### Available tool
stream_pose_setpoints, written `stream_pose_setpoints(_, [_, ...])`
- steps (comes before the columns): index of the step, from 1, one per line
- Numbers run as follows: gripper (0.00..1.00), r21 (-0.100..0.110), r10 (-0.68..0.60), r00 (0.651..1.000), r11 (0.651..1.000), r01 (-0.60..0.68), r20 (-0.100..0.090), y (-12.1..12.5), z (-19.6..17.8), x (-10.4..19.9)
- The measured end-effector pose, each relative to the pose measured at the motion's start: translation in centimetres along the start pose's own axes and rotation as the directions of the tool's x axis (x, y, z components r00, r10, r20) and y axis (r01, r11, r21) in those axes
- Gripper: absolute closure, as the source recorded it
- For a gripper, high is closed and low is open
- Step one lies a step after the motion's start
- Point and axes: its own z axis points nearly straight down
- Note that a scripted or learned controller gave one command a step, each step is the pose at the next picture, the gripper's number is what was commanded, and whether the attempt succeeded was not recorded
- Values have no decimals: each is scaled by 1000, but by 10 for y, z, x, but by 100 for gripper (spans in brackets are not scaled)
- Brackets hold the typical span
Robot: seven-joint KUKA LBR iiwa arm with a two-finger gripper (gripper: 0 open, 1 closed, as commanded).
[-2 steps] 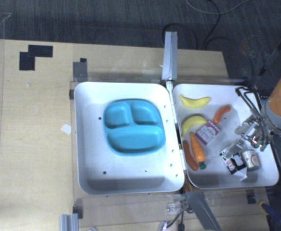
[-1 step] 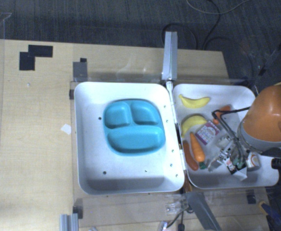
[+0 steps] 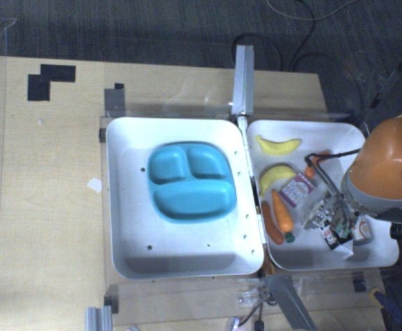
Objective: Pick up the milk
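In the right bin (image 3: 380,257), a small purple-and-white carton (image 3: 296,189) lies tilted near the middle; it looks like the milk. My gripper (image 3: 327,218) hangs low over the bin floor just right of that carton, apart from it. Above the gripper, the arm's orange band (image 3: 391,164) covers the bin's right side. Cables and metal parts clutter the gripper tip. A small white box-like item (image 3: 363,232) peeks out below the arm at the bin's right.
A banana (image 3: 278,144) and a yellow rounded fruit (image 3: 276,176) lie at the back of the right bin. An orange carrot (image 3: 282,212) and a reddish sausage (image 3: 271,227) lie along its left wall. The left bin (image 3: 128,205) holds a blue sectioned plate (image 3: 190,181).
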Motion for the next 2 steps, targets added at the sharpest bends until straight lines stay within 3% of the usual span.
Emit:
stream_pose_setpoints(1, [100,13,315,949,949,-315,-11,21,-91,19])
stream_pose_setpoints(2, [0,13,315,949,949,-315,-11,21,-91,19])
